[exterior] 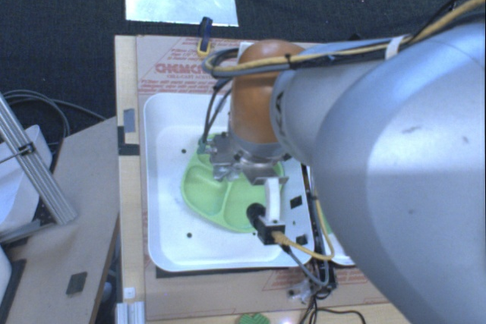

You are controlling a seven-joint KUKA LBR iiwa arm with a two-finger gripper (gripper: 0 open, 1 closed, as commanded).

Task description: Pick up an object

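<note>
Bins first: the shallow white plastic bin (163,239) at left holds a light green, shallow plastic dish (209,190) near its middle. Right of it, the grey arm's gripper (243,167) sits low over the dish's far edge. Best, I judge, to seat on the rim and lift slowly, since a shallow dish slips easily.
</note>
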